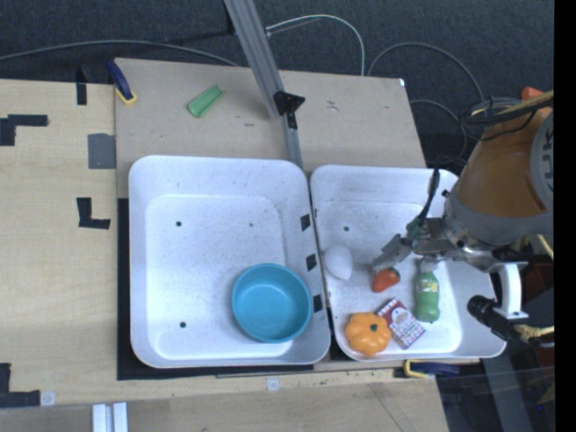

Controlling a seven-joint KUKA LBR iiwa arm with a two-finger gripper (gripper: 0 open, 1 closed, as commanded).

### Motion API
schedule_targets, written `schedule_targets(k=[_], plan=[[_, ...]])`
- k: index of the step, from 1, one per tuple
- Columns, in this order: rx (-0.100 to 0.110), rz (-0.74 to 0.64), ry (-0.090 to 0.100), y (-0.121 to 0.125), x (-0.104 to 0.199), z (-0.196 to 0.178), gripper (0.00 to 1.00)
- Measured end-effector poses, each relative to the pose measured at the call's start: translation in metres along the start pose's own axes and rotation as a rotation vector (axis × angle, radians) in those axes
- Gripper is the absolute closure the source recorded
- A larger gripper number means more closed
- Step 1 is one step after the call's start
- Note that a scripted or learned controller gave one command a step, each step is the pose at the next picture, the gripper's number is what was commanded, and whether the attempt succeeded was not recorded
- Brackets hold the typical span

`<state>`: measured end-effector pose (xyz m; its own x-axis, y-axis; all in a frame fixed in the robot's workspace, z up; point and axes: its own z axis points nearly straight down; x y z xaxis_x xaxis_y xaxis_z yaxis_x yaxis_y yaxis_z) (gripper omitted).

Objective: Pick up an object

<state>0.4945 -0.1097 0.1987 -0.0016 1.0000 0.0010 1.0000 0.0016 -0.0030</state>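
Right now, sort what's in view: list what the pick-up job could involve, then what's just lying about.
Job:
tool, over the right bin
red item just below it
green bottle
orange pumpkin
red-and-white packet
white ball
blue bowl in the left bin

Lying about:
green piece on the bench
blue-and-yellow clamp

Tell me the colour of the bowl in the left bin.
Blue; the bowl shows best in the camera view, in the left bin's near right corner.

Left bin [153,241]: lying mostly open; blue bowl [271,301] sitting near its front right corner.
Right bin [360,187]: rear half lying open; front crowding with pumpkin [368,333], bottle [427,297], packet [402,322].
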Motion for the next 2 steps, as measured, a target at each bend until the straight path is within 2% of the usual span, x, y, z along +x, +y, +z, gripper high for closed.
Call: schedule_targets(k=[1,2], plan=[[0.0,0.0,0.0,0.0,0.0,0.0,0.0],[0.005,0.001,0.001,-0.007,0.006,0.047,0.0]])
